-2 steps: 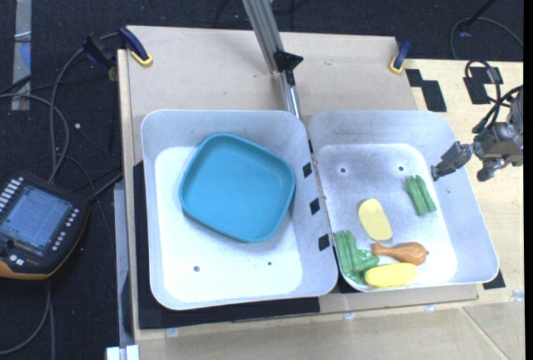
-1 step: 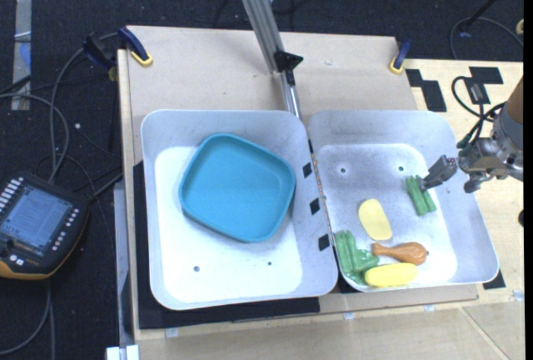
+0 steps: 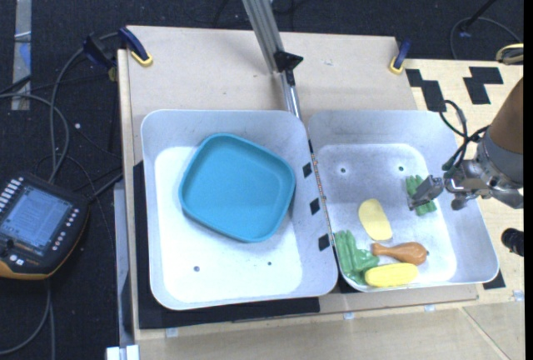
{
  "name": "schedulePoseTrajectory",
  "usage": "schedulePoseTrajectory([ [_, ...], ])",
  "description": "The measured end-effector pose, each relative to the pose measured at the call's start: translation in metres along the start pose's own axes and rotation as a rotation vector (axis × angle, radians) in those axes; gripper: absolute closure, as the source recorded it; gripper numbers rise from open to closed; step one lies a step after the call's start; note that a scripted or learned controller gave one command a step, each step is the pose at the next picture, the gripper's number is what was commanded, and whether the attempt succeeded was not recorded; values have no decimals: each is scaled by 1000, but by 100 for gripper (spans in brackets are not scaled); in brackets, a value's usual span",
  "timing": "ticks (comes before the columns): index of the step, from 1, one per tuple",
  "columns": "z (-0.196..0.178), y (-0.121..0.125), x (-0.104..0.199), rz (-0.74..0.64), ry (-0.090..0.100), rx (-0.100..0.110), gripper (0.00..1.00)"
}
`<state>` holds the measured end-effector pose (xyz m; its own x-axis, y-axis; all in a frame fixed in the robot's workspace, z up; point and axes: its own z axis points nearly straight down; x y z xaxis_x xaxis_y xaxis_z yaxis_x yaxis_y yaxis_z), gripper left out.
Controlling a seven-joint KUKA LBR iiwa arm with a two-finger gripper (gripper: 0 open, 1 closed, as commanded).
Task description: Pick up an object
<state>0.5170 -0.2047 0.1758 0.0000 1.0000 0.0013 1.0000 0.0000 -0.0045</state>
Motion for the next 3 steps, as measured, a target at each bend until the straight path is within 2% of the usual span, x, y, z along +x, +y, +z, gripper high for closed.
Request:
schedulePoseTrajectory([
  [1, 59, 7, -1, 0, 0, 0, 0],
  [2, 46, 8, -1, 0, -2, -5, 100],
  [3, 1, 7, 6, -1, -2, -7, 100],
])
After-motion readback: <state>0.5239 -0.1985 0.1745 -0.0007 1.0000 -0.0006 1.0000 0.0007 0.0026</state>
